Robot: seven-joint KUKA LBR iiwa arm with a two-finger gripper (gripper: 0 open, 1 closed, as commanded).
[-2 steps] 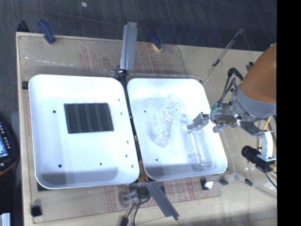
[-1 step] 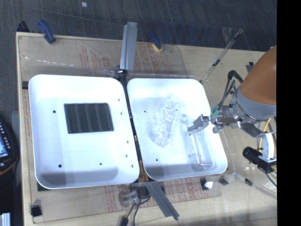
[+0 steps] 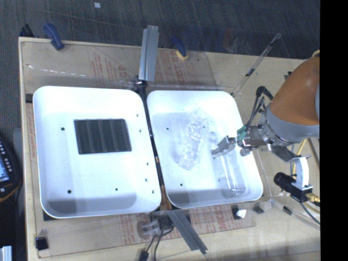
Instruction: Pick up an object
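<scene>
On the bench, the left bin (image 3: 54, 145) carries a dark ribbed block (image 3: 102, 136) near its middle. The right bin (image 3: 163, 145) holds clear plastic pieces (image 3: 191, 137) at its centre and another clear piece (image 3: 231, 175) near the right wall. The tool (image 3: 222, 146) hangs between them; its opening cannot be told. A good pick likely needs it centred over one clear piece before descending.
</scene>
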